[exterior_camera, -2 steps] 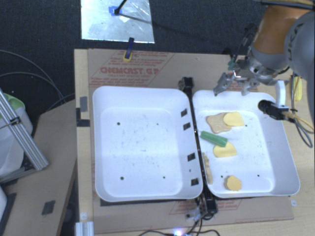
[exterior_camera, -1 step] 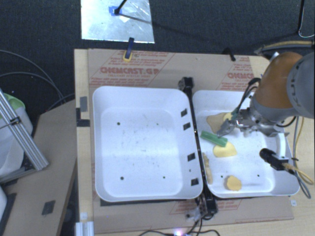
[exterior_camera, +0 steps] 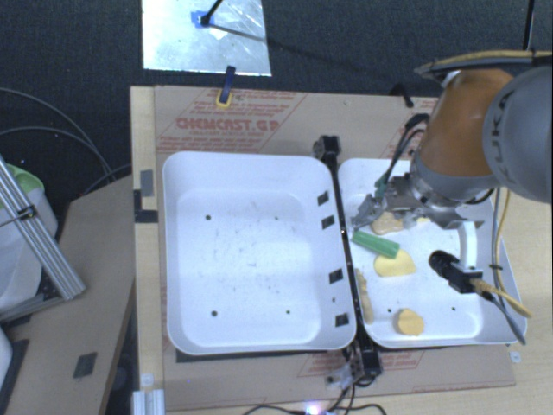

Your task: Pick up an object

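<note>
The bench [exterior_camera: 259, 115] is a pale board with red lettering across its far strip, and two shallow white bins sit side by side on it. The left bin [exterior_camera: 186, 188] lies well away from the fingers [exterior_camera: 370, 212], while the right bin [exterior_camera: 432, 328] sits directly beneath them (rims touching along a dark middle seam).
</note>
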